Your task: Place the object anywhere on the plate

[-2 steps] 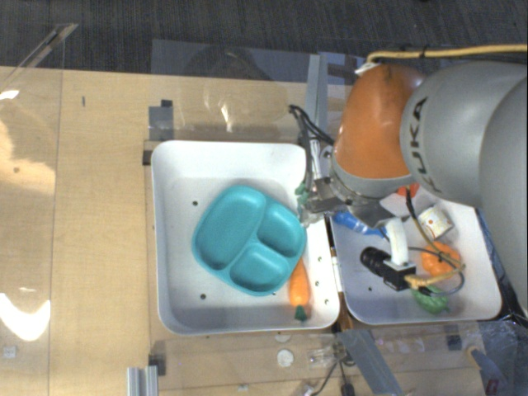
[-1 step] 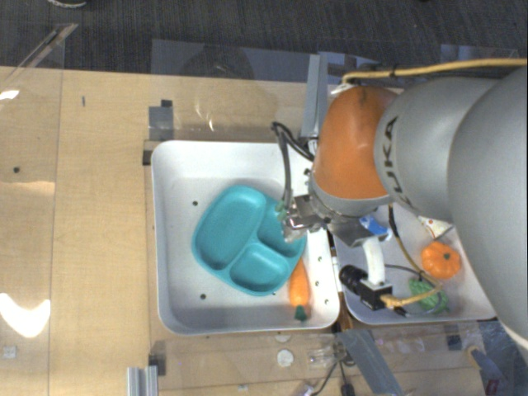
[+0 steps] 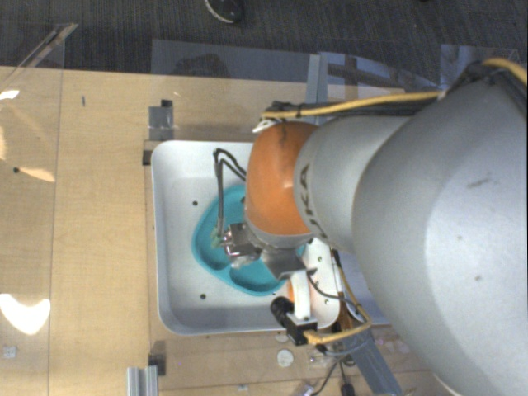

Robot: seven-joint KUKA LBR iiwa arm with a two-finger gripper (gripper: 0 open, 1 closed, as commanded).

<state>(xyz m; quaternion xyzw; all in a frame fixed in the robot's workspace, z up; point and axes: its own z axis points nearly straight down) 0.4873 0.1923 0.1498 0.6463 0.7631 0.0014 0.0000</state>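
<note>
Arm hung over teal plate in white bin; we saw gripper directly above it, w/ jaw state & any object impossible to tell.

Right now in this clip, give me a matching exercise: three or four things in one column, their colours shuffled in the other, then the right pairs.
Things:
1. plate
2. bin
3. band above the wrist
4. cable along the arm

Colours:
A. yellow
B. white
C. teal
D. orange

Pairs: 1-C, 2-B, 3-D, 4-A
</note>
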